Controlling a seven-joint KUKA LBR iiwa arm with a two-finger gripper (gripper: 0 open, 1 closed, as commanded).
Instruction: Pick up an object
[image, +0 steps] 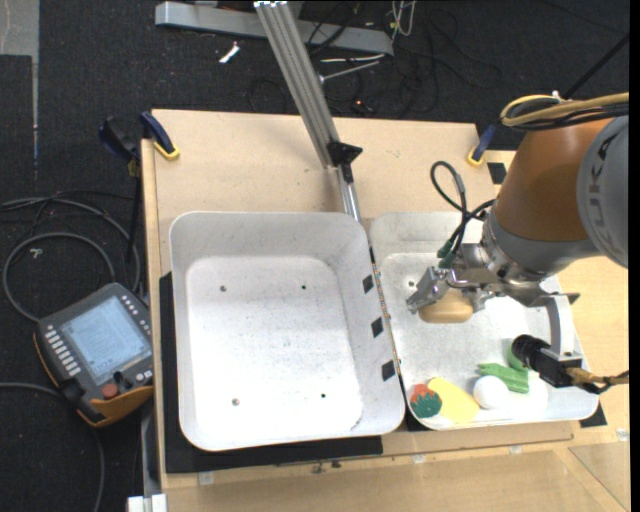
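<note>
My gripper (440, 290) sits over the tan object (447, 311) at the right bin's (400, 235) centre; whether its fingers pinch it I cannot tell. I'd lift straight, avoiding toys at six o'clock.

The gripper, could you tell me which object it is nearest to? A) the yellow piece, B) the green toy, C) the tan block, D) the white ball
C: the gripper hangs right at the tan block in the right bin, while the other objects lie along the bin's near edge.
</note>
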